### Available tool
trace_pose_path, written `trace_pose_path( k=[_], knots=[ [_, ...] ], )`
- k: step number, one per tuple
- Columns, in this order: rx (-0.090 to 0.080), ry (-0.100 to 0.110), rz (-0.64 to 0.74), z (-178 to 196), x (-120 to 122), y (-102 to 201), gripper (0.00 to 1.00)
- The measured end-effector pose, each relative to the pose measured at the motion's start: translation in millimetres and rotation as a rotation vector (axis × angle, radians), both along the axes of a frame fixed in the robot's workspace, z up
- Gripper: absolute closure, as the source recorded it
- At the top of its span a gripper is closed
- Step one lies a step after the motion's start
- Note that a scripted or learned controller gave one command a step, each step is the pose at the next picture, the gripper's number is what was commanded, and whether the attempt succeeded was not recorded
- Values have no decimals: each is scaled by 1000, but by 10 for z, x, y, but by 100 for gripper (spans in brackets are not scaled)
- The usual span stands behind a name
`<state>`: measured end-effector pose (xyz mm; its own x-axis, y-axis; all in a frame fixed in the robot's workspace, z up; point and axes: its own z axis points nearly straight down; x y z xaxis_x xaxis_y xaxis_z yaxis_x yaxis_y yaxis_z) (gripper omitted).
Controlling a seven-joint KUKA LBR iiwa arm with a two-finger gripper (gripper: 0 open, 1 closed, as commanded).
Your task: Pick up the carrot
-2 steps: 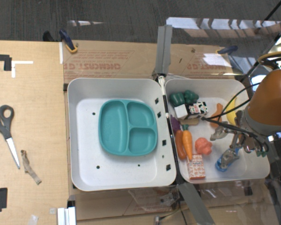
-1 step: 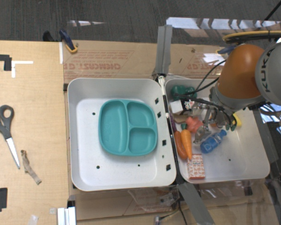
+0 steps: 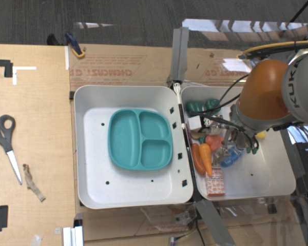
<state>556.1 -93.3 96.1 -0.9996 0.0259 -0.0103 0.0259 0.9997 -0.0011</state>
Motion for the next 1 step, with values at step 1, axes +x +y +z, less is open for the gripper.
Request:
trace_pose_path(
  k=[1],
  knots=[
    [1, 1, -82, -6, -644, -15, 0]
  ],
)
